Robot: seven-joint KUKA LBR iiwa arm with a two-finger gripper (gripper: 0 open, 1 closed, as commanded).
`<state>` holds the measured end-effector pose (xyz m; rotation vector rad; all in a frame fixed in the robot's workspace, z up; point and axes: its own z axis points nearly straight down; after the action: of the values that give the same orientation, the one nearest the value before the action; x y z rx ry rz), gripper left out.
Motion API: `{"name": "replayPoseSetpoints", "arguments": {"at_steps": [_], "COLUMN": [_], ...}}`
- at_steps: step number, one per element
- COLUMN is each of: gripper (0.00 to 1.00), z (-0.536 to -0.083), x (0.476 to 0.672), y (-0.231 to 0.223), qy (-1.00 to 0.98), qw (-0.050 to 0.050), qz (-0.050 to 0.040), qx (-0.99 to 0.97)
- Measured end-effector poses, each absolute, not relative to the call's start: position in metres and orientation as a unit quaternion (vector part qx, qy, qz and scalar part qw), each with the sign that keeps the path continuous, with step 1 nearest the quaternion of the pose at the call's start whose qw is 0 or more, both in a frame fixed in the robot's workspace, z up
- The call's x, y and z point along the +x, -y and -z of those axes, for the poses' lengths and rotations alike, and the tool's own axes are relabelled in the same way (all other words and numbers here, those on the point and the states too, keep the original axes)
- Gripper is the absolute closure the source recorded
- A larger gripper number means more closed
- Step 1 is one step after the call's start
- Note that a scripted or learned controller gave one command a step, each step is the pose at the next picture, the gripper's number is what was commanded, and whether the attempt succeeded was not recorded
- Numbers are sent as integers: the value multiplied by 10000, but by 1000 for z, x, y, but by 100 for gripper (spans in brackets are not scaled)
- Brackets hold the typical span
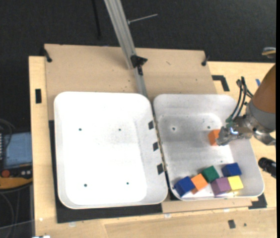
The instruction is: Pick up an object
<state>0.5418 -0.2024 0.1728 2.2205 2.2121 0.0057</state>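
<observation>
Tool [223, 137] low over the right bin [189, 108], reached in from the right edge, sitting hard against an orange block [213, 137] near the bin's right-centre. Finger position too small and blurred to read; cannot tell whether the tool is released, clenched, or actually grasping the block. Block shows on the tool's left side, touching or nearly so, apart from the other pieces. Remaining blocks bunched along the bin's near edge: blue cube [184, 185], second orange cube [199, 182], green cube [210, 173], purple cube [222, 185], yellow cube [236, 183], another blue cube [232, 170]. Left bin [105, 148] holds no blocks. Judgement: pick attempt is at the contact stage, target most likely the lone orange block, lift not yet made. Risks from here: if the block sits beside the tool rather than squarely within it, a close would nudge it leftward across the smooth bin floor instead of capturing it. An off-centre pinch on a cube edge could twist it and let it drop on the lift. Bin's right wall is close to the wrist, so a sideways correction might clip the rim. Cluster at the near edge is well apart, so little chance of disturbing it.
</observation>
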Motion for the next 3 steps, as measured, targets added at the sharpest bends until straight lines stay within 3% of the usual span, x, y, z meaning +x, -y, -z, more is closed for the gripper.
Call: {"name": "replayPoseSetpoints", "arguments": {"at_steps": [1,2,3], "gripper": [100,100,100], "z": [-217,-214,-227], "x": [544,544,556], "y": [201,202,145], "qy": [-7083,-7086,-7101], "qw": [32,16,14], "qz": [-18,2,-18], "qx": [7059,7056,7040]}}
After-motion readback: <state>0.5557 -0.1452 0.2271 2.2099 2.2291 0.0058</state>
